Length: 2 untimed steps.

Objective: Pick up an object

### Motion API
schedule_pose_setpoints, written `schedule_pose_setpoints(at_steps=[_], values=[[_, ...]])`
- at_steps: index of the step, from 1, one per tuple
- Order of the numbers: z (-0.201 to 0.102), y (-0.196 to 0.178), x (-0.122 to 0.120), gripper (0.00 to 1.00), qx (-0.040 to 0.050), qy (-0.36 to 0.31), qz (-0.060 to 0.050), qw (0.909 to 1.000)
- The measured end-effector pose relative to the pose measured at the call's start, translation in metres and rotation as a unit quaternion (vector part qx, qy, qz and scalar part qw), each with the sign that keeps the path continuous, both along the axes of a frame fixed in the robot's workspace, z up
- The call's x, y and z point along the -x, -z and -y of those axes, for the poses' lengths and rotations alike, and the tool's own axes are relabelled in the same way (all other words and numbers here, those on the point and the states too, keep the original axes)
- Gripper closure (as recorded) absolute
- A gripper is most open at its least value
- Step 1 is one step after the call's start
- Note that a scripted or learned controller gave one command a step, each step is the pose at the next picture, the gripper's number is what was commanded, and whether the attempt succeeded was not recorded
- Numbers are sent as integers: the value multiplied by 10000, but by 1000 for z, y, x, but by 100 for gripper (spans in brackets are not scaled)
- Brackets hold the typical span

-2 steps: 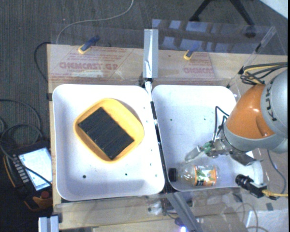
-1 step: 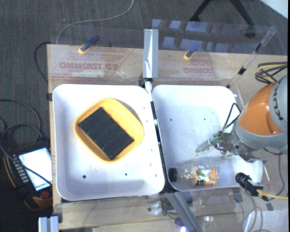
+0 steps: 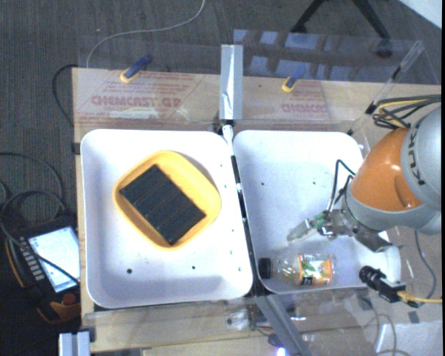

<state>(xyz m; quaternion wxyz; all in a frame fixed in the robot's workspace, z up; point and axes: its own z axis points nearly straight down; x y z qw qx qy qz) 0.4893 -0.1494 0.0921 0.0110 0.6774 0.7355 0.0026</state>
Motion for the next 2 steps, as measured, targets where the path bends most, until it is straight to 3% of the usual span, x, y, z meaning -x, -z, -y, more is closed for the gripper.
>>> schedule_pose_setpoints(at_steps=[1,2], values=[[18,-14,5,0,-59,738,-101,9972],[51,-15,-56,0,-76,3795,-89,9251]])
